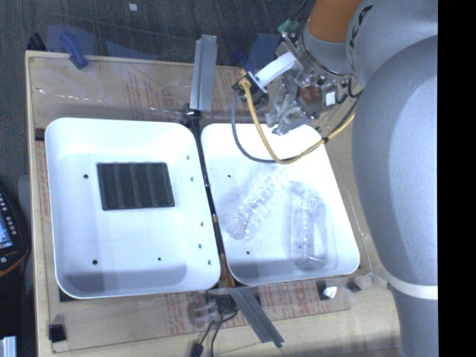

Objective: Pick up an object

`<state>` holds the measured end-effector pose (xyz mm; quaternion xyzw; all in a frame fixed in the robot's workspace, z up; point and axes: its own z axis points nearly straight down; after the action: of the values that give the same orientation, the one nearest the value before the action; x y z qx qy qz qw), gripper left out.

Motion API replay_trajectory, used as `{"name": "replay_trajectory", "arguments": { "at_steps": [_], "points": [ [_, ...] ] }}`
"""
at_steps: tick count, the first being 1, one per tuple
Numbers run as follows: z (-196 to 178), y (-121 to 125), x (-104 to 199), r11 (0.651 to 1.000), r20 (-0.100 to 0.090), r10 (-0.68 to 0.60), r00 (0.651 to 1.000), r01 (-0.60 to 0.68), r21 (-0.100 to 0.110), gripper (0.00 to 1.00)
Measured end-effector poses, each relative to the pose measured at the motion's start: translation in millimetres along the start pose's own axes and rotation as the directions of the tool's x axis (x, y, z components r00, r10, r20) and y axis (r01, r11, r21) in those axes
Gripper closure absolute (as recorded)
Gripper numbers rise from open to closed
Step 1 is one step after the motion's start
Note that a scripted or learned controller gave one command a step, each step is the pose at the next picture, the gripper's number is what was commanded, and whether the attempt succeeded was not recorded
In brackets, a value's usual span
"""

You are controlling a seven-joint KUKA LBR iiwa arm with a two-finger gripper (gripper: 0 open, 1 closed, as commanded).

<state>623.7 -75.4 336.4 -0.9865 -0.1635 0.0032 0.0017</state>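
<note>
Clear plastic bottles lie in the right bin (pixel 338 199): a crumpled bottle (pixel 251 208) mid-floor, a smoother bottle (pixel 309 229) near its right wall. I see the gripper (pixel 286 117) above its far edge.

Open floor across most of the left bin (pixel 74 155), broken only by a dark ribbed grate (pixel 136 185) flat at its middle. In the right bin (pixel 223 143), clear room along the far and left parts, though crossed overhead by a looping yellow cable (pixel 262 136). Nearer the front, two clear plastic bottles (pixel 253 207) (pixel 309 229) lying close together, with a narrow lane between them.
</note>
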Motion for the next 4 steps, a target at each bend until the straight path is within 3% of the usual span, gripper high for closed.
{"name": "replay_trajectory", "arguments": {
  "at_steps": [1,2,3,4],
  "points": [
    [-9.1,-1.1,0.7,1.0,0.002,-0.008,1.0,0.008,0.002,1.0],
    [32.3,-23.8,-25.0,0.994,0.0,-0.105,0.994,0.105,-0.002,1.0],
    [32.2,-23.8,-25.0,0.994,0.0,-0.105,0.994,0.105,-0.002,0.0],
    [23.0,64.0,-34.6,0.982,-0.003,-0.19,0.982,0.19,-0.003,0.0]
  ]
}}
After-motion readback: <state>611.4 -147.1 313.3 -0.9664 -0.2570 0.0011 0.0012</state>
